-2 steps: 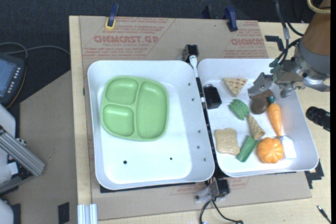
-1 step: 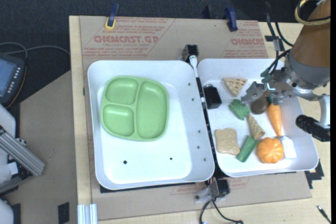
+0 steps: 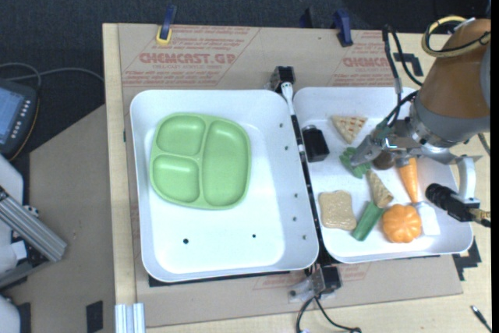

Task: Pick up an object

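My gripper (image 3: 365, 154) hangs low in the right bin (image 3: 327, 101), near its middle. Just under its tip lies a small green piece (image 3: 348, 162), partly hidden by it. A brown thing (image 3: 383, 161) sits right behind the gripper. An orange carrot (image 3: 409, 178) and a tan cone (image 3: 380, 188) lie just in front of it. Further back is a tan waffle wedge (image 3: 348, 126), and a black block (image 3: 315, 143) lies to the left by the bin wall. Nothing shows as lifted.
At the right bin's front lie a tan cracker slice (image 3: 337, 209), a green cucumber (image 3: 365, 221) and an orange pumpkin (image 3: 401, 223). The left bin (image 3: 148, 191) holds a green divided plate (image 3: 201, 160). The arm (image 3: 456, 82) crosses the right bin's far right.
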